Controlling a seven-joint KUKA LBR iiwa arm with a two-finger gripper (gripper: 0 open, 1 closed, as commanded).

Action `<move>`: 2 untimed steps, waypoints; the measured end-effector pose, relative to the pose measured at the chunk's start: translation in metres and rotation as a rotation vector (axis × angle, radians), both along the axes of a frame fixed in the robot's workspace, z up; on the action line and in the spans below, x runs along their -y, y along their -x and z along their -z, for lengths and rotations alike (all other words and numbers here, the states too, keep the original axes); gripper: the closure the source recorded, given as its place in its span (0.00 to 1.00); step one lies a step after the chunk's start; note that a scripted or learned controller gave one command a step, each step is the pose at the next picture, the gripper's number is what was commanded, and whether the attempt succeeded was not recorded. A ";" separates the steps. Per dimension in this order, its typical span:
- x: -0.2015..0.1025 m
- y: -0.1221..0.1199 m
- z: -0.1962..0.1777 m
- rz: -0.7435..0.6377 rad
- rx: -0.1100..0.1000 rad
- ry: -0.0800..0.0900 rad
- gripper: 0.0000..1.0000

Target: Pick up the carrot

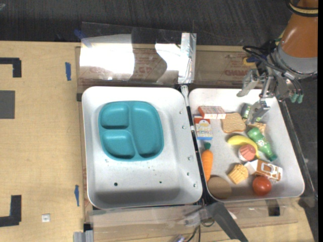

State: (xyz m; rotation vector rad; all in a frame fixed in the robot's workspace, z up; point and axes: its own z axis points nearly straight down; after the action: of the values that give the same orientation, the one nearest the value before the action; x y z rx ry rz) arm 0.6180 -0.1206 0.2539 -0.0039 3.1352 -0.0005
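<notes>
From above, the camera view shows a pale wooden bench (35,135) marked with black squares and bits of blue tape, dark floor behind it. Two shallow white bins sit side by side on it. The left bin (141,185) bears a teal divided plate (131,130). Behind it lies a sheet of clear plastic (136,59) catching glare over brown cardboard.

The right bin (290,180) holds a jumble of toy food. The carrot (207,164) lies along the bin's left wall, orange with its green top pointing away from the camera, just below a small milk carton (203,127). Near it are a slice of bread (233,122), a banana (242,141), a green bottle (261,140), a cracker (237,174), a tomato (261,185) and a brown round piece (219,185).

The gripper (258,111) hangs at the right bin's far right corner, beside the bread and well apart from the carrot. Its metal fingers point down, but whether they stand apart or closed cannot be told, and nothing is seen between them.
</notes>
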 end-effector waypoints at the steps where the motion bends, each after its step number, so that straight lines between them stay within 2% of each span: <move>1: 0.007 0.055 0.114 -0.057 -0.011 -0.003 0.00; 2: -0.023 0.122 0.164 -0.341 0.008 0.005 0.00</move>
State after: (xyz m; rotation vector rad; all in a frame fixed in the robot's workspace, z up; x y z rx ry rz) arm 0.4961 -0.0974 0.0904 -0.5348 3.0816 -0.0058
